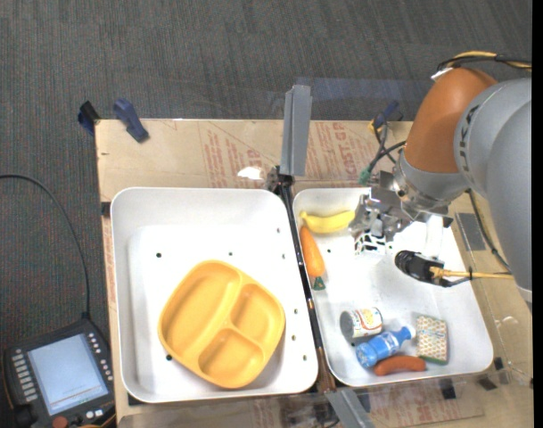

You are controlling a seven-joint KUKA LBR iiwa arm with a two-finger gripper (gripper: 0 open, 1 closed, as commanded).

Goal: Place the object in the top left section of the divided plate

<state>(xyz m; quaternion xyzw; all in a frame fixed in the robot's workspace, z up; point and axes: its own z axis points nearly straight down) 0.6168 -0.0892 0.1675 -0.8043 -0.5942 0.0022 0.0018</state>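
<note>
Just left of pincer (375,224), banana (327,221) lies.

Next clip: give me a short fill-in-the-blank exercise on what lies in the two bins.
1. The yellow divided plate lies in the ____ bin.
2. The carrot lies along the right bin's ____ wall.
3. The banana lies just ____ the carrot's upper end.
4. The blue bottle lies between the small can and the ____ sausage-shaped item.

Missing words: left; left; above; red
</note>
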